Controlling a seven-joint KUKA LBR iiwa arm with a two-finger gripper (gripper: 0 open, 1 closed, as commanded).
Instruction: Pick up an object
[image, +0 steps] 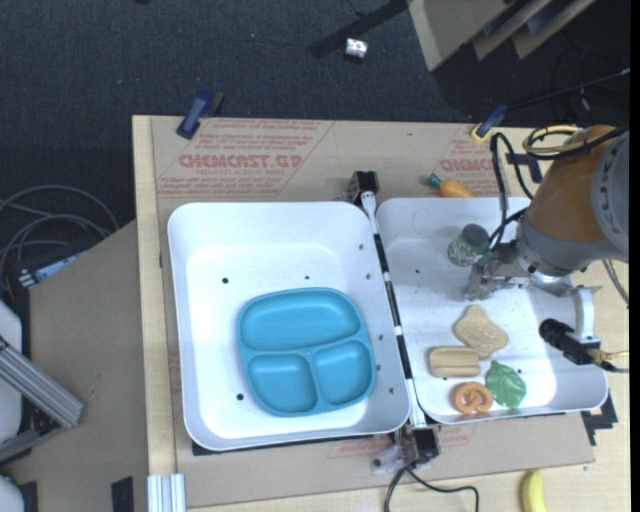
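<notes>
Here, two white bins sit side by side on a brown bench. The left bin (200, 300) holds a blue divided tray (305, 350) with three compartments, lying toward the lower middle of the frame. The right bin (420, 240) holds four small food-like items clustered at its lower end: a pale tan cracker-shaped piece (480, 331), a tan oblong bar (454, 361) just below and left of it, an orange pretzel-shaped ring (471, 399) near the bottom rim, and a green leaf-like piece (506, 385) just beside the ring on its right. The arm (575, 205), grey with an orange band, enters from the right. Its gripper (487, 280) is low in the upper part of the right bin, above the cracker and apart from it; how wide its tips stand cannot be told, and nothing is seen held.
</notes>
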